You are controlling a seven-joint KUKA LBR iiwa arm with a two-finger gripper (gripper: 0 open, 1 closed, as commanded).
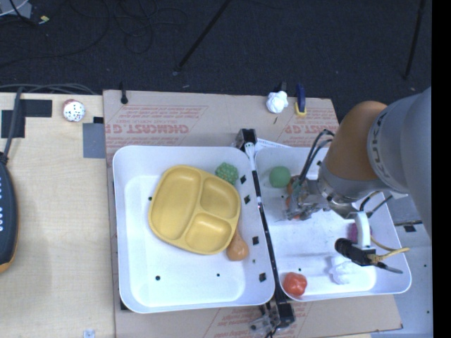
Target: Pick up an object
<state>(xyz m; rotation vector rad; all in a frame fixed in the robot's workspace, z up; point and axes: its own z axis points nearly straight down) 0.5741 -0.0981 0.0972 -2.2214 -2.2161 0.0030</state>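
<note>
Right bin (pixel 394 287): gripper (pixel 301 204) low at far-left part, just near of green ball (pixel 280 176); finger state cannot be told. Red ball (pixel 294 284) at near-left corner. Risk: ball rolls against bin wall, closing on nothing.

Grey arm (pixel 412 143), orange band (pixel 352 146) above wrist, black cables looping to dark end effector (pixel 299 201).

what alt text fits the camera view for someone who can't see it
The grey arm's gripper is down in the right bin, near a green ball, with a red object at the bin's near edge. The left bin holds a yellow divided tray.
</note>
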